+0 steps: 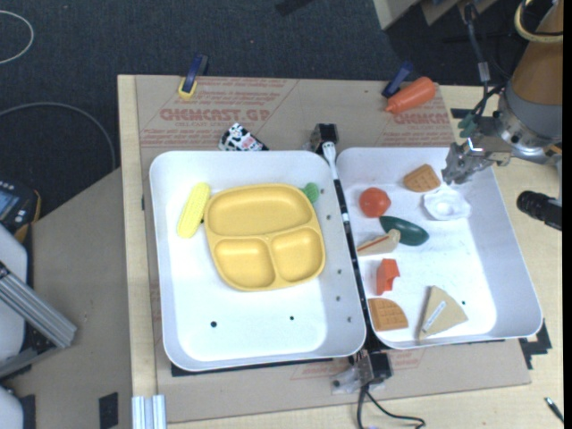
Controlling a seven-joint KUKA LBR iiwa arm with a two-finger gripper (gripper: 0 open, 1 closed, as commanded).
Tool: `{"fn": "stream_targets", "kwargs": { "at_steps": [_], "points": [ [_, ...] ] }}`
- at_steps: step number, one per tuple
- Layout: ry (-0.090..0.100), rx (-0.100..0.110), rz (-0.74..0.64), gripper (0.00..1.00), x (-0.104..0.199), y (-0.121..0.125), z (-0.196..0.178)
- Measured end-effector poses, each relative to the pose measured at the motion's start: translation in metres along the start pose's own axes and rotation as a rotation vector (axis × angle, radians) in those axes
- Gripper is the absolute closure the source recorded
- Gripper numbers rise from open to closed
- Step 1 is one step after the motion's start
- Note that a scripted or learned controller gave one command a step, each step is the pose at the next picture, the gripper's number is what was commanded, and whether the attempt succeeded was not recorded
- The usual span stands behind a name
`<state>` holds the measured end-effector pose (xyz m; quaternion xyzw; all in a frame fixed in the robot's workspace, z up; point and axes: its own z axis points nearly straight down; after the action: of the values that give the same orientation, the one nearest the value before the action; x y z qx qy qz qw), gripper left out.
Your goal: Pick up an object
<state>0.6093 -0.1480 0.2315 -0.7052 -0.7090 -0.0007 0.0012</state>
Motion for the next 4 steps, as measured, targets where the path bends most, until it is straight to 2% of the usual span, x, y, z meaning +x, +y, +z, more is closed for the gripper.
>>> {"fn": "stream_targets", "kwargs": {
  "at_steps": [3,4],
  "points": [
    [0.0,0.003,0.0,1.0,0.144,-0.064,0.023],
    [0.001,0.003,-0.001,1.0,0.195,-0.088,0.012]
  ]
}}
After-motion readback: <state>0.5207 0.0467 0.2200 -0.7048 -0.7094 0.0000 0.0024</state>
